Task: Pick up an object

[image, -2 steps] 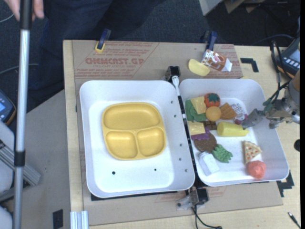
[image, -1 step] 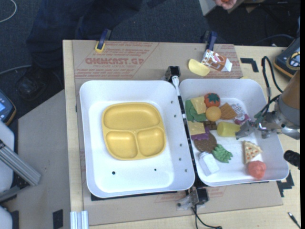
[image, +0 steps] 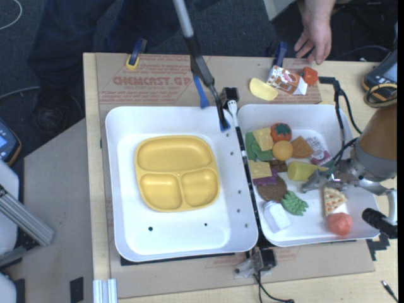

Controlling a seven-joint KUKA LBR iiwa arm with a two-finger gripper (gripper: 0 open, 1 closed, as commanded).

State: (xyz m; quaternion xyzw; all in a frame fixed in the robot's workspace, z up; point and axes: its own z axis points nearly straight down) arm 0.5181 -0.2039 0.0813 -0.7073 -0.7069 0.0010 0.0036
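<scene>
Nearest the camera, at the front edge of the counter (image: pixel 189 276), a small black clamp with trailing cable (image: pixel 259 264) sits below the seam between the two bins. Just behind it, the left bin (image: pixel 126 232) carries a yellow divided plate (image: pixel 178 171) with three compartments, set near its middle. The right bin (image: pixel 278 235) holds a heap of toy food: near its front lie a white piece (image: pixel 276 216), a green leafy piece (image: pixel 293 202), a red piece (image: pixel 339 223) and a pizza slice (image: pixel 332 199); farther back are a purple piece (image: pixel 271 186), yellow cheese-like blocks (image: pixel 260 168), a yellow-green piece (image: pixel 300 168), an orange ball (image: pixel 282 149), a tomato (image: pixel 281 131) and a green piece (image: pixel 252 145).

The arm (image: pixel 379 144) comes in from the right over the right bin, and the pincer (image: pixel 320 179) hangs low above the middle of the heap, its tip between the yellow-green piece and the pizza slice. How wide it stands cannot be told; nothing is seen gripped in it, and whether it touches the toys is unclear.

Beyond the bins, brown cardboard (image: pixel 151 77) with red lettering covers the counter. On it lie a yellow piece (image: pixel 262 89) and a small packet (image: pixel 287 81), with blue clamps (image: pixel 202 90) along the back. A person's hand (image: pixel 314 38) reaches down at the far edge. Dark carpet (image: pixel 57 17) lies behind.
</scene>
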